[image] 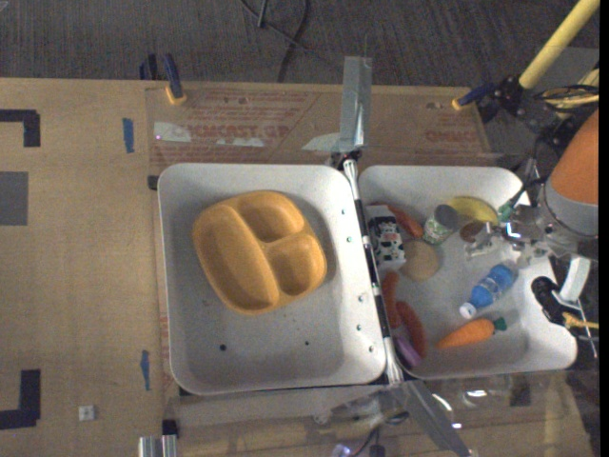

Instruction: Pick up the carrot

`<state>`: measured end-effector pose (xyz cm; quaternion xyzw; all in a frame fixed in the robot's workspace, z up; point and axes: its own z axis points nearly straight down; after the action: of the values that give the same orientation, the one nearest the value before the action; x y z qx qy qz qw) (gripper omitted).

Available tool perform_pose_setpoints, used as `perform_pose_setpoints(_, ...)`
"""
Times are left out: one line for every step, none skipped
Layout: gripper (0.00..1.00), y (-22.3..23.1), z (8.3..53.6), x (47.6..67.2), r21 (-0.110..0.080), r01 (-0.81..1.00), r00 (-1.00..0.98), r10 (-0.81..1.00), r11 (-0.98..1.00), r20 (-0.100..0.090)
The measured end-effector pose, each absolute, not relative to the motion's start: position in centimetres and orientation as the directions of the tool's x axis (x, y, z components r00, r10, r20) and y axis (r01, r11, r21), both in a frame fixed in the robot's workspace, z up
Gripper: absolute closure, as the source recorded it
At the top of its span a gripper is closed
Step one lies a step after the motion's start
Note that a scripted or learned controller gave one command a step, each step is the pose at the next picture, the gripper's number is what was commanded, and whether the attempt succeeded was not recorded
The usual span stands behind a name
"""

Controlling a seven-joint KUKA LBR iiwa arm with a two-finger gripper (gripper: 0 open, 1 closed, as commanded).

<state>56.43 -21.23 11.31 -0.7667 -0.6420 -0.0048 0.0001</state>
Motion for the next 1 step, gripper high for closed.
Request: perform_pose_setpoints(0.0,-20.16,11.24,48.4,-0.004,0.907,0.421,0.907,-0.421,0.001)
